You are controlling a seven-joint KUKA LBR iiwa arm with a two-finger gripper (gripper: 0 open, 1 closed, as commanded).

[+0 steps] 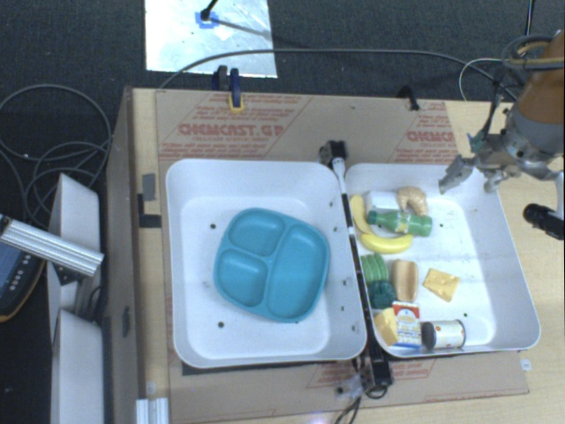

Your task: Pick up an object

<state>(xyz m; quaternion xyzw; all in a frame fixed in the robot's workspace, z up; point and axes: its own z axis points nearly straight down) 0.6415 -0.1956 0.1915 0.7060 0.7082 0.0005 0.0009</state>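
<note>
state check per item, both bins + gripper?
gripper: open, holding nothing, above right bin's far edge
blue plate: flat, right side up, left bin
banana: lying flat
green bottle: on its side
can: on its side
cheese wedge: flat, apart

Arm (536, 122): grey body, orange band above the wrist, top of that section tan/orange under the light. Wrist flange is a lighter grey ring. Thin dark cables loop around the upper section and trail off to the side. Gripper (472, 173): grey metal, two slim fingers, small and angular. A separate black rounded part (543, 219) sticks out below the wrist. No readable markings or screws at this resolution.
</note>
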